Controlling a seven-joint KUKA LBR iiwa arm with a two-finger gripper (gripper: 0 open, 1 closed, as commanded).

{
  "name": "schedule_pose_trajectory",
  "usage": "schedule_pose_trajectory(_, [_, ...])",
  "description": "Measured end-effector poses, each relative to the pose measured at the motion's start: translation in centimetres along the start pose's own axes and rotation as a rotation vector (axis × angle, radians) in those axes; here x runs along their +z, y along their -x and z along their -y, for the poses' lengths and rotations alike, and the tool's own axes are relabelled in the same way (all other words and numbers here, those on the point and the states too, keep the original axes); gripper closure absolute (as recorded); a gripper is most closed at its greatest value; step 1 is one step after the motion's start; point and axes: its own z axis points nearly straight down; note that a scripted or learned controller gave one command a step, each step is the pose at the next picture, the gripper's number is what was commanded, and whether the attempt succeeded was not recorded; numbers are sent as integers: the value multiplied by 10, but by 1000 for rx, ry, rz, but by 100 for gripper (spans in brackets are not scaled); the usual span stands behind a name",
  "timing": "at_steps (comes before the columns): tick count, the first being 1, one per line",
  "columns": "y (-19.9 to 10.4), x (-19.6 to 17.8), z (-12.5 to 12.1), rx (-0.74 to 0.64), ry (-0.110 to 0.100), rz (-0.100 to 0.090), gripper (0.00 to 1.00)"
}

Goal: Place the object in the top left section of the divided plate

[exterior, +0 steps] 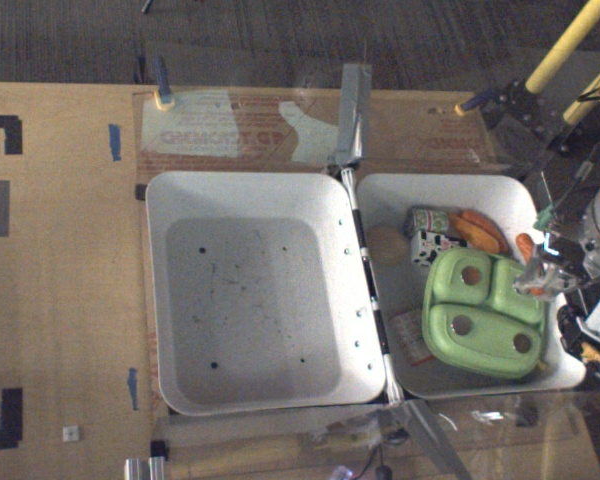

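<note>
From my seat I see the two white bins side by side; the left bin (250, 288) shows bare floor with a few dark specks; the right bin (385, 208) holds the clutter. The green divided plate (480, 313) lies tilted toward five o'clock in that bin, three sections showing, each with a small dark spot. At eleven o'clock from the plate sit a black-and-white carton (427, 236) and, just beside it at three o'clock, an orange carrot-like piece (480, 230); a tan round thing (386, 244) rests at nine o'clock of the carton. The gripper (536, 280) hangs at the plate's three o'clock rim; I cannot tell its opening, nor anything held.
</note>
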Motion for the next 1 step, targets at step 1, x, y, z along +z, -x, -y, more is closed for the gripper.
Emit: schedule_pose_trajectory(1, [-5, -30, -25, -141, 1, 0, 100])
